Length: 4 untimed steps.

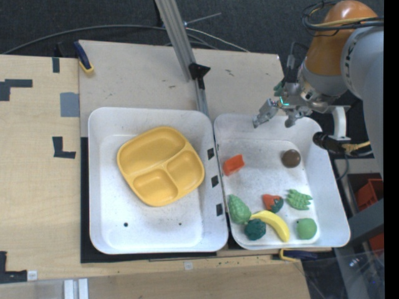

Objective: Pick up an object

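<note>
Camera view: right bin [324,167] holds the candidates. Brown ball [290,158], round and dark, lies nearest, just below the gripper [275,116]. Orange block [233,164] lies below and left of the jaws. Farther below: red piece [270,200], green leafy piece [298,199], banana [272,222], lime [305,228], two green vegetables [238,208]. Left bin [103,185] holds a yellow divided plate [160,165]. Jaws spread apart, nothing between them, above the right bin's top rim; arm slants in from the right.

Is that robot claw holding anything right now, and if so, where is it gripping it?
Nothing is held. The two-finger gripper hangs open above the far edge of the right white bin, with no object between its fingers.
</note>
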{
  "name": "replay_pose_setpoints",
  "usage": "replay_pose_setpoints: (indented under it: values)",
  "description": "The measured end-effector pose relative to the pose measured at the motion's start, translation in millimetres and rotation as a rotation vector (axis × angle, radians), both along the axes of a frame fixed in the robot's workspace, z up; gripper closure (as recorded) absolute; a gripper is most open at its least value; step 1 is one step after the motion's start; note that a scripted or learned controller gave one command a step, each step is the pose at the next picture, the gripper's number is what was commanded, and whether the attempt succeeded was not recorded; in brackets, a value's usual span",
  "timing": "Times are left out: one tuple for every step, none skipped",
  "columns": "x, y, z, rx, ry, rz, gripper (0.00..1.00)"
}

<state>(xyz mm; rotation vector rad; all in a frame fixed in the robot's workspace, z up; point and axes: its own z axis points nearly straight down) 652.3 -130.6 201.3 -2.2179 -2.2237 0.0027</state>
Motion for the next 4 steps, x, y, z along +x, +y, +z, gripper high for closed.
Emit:
replay_pose_setpoints:
  values:
    - [-2, 1, -65, 0.000, 0.006, 0.000, 0.00]
    - [-2, 2, -115, -0.002, 0.000, 0.000, 0.00]
    - [-2, 3, -103, -0.001, 0.000, 0.001, 1.00]
    - [1, -6, -45, -0.001, -0.007, -0.001, 1.00]
